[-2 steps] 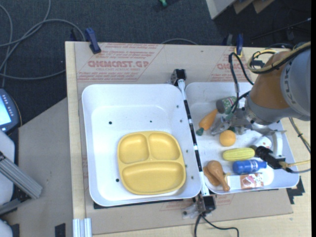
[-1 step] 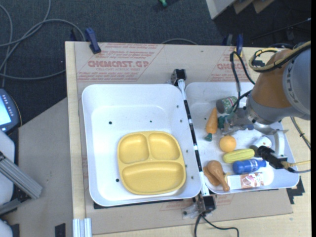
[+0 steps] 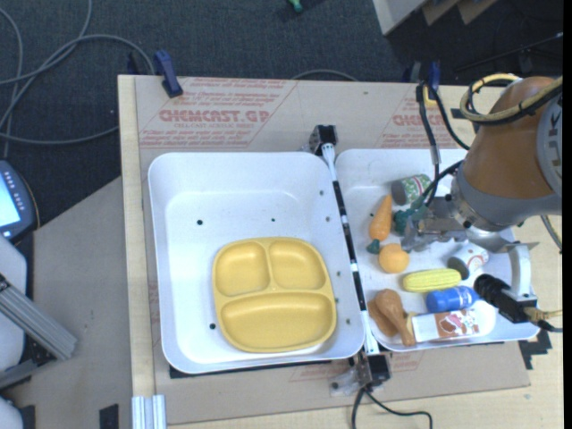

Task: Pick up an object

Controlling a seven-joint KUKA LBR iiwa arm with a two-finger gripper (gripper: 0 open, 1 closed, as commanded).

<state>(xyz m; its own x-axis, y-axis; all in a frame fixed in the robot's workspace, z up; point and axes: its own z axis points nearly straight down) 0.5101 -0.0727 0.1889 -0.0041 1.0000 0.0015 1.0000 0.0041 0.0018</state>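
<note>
Gripper (image 3: pixel 418 226) sits low in the right bin (image 3: pixel 357 170), among the clutter by the carrot (image 3: pixel 382 218) and orange ball (image 3: pixel 393 257); likely probing for a pick. Can't tell its state. Yellow tray (image 3: pixel 273 293) fills the left bin (image 3: pixel 179 239).

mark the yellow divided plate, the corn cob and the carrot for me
yellow divided plate (image 3: pixel 273 295), camera view, on the ridge between its compartments
corn cob (image 3: pixel 431 281), camera view, middle of the cob
carrot (image 3: pixel 382 218), camera view, middle of its orange body

Bright, even overhead light; soft shadows; white bins (image 3: pixel 179 266) slightly glaring; mildly soft focus.
</note>
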